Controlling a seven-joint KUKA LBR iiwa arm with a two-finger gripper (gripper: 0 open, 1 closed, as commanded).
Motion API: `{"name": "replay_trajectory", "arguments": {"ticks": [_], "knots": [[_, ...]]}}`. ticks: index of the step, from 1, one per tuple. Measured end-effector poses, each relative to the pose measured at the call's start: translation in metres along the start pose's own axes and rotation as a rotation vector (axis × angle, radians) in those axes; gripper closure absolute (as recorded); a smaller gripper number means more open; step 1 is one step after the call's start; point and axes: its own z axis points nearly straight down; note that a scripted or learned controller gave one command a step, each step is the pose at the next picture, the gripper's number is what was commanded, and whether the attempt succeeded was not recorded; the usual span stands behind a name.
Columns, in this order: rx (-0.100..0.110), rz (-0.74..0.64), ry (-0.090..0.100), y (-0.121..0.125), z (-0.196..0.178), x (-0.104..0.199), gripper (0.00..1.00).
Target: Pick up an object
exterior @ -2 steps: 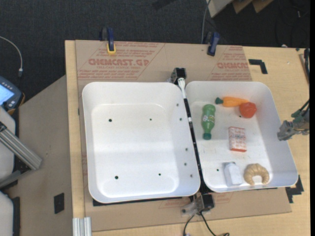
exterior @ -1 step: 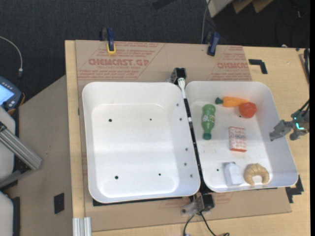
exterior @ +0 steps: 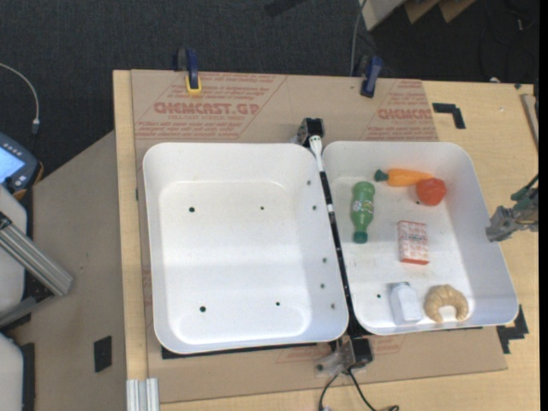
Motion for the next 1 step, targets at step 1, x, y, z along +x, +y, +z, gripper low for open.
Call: {"name": "replay_trajectory", "arguments": {"ticks": [1], "knots": [[0.001, 0.0, 0.001, -0.0002, 0.0006, 0.0001, 0.0]]}}
